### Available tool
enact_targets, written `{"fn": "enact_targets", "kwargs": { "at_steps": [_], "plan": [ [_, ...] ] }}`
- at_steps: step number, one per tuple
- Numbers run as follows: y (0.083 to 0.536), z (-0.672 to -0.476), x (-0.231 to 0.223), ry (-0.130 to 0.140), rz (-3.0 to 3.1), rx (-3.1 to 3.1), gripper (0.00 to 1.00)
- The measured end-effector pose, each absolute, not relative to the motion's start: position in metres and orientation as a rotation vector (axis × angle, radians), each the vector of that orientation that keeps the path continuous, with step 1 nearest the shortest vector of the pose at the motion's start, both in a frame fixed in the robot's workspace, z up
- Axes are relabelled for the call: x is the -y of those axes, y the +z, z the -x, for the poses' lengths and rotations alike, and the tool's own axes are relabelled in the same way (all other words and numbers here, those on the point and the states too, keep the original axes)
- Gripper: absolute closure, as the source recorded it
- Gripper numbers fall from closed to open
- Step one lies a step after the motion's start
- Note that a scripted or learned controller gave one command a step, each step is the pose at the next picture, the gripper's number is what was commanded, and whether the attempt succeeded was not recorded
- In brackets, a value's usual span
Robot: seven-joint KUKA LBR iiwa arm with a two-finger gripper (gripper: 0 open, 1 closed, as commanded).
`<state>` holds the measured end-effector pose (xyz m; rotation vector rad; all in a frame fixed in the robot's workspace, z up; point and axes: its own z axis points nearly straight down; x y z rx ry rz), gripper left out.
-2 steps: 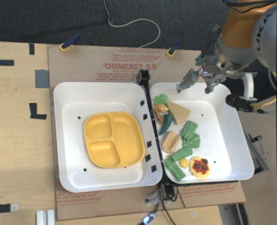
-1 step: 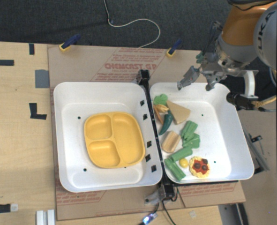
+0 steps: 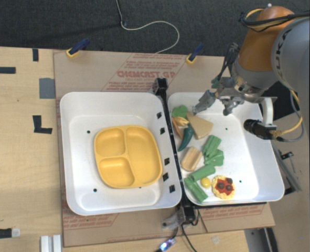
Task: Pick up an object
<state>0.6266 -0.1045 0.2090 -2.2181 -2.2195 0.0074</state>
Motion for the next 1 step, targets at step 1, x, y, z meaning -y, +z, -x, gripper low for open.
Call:
{"fn": "enact_targets", "kwargs": {
  "at_steps": [1],
  "plan": [
    [0.1448,-0.6253,0.1,0.007,2.216,2.22,0.0]
  ]
}}
